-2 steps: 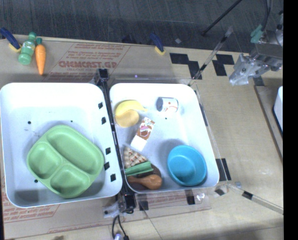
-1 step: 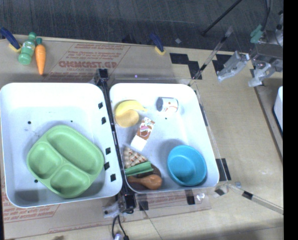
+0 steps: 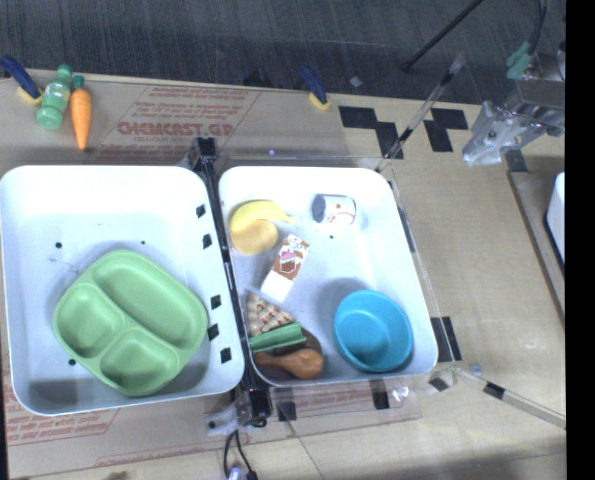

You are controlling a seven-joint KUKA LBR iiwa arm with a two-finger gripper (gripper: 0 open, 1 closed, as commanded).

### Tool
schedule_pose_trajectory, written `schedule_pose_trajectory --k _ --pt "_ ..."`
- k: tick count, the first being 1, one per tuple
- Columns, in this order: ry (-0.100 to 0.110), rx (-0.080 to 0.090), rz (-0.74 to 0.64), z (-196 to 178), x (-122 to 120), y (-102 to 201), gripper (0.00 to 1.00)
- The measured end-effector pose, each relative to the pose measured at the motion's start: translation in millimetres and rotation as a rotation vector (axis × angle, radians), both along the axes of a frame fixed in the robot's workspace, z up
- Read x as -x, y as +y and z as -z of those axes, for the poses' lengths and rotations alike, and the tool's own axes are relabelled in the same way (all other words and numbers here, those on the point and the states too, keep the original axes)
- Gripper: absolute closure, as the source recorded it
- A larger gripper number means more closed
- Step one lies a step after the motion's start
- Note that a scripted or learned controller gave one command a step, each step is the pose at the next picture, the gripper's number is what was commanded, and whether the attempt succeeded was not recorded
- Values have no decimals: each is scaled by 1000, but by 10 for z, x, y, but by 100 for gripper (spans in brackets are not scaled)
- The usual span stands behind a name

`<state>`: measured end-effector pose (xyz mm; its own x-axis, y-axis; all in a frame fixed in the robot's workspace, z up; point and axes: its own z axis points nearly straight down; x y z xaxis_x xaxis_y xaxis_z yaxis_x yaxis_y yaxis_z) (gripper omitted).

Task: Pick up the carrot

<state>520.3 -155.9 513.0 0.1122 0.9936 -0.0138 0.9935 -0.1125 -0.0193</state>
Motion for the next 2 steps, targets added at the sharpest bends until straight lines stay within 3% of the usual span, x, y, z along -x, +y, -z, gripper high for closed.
schedule_pose_trajectory --k 1,2 --pt "0 0 -1 2 -1 4 0" --pt "3 2 -8 -107 -10 10 100"
